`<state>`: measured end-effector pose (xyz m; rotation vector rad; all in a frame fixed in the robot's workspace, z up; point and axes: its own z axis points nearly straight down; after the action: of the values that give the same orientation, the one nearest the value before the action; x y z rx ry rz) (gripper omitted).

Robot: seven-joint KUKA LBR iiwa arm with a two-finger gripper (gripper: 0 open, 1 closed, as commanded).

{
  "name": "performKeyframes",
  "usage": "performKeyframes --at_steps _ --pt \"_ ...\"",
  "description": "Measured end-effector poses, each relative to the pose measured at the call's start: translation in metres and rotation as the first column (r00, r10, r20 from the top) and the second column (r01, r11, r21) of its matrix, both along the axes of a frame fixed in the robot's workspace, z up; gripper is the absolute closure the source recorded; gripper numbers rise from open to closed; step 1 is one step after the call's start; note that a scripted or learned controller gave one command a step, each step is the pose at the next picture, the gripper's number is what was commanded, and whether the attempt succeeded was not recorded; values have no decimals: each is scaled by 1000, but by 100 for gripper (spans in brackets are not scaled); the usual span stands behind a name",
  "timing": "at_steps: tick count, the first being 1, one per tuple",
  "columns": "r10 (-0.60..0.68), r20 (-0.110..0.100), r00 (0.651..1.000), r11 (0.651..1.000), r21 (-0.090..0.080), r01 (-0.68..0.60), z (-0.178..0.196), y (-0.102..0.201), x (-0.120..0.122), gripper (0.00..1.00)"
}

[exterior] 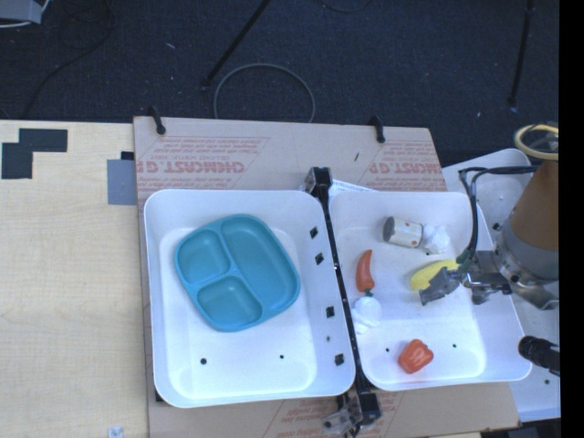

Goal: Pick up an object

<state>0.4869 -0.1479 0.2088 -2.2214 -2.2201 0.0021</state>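
Note:
My gripper (442,286) reaches in from the right and sits low over the right bin (461,372), right against the near end of a yellow banana-like object (429,273). Whether it holds that object cannot be made out. Farther back lie a grey and white cylinder (402,232) and a small white lump (439,240). An orange-red chili shape (365,269) lies near the bin's left wall, with a white object (368,310) just in front of it. An orange pepper (415,356) rests near the front.
The left bin (173,372) holds a blue divided plate (236,271). A black divider (333,281) runs between the two bins. The arm's body (540,222) and cables stand over the right bin's right rim.

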Motion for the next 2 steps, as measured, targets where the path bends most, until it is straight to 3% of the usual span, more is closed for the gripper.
performKeyframes --at_steps 2 --pt "0 -6 1000 1000 3 0 -116 -4 -2 0"
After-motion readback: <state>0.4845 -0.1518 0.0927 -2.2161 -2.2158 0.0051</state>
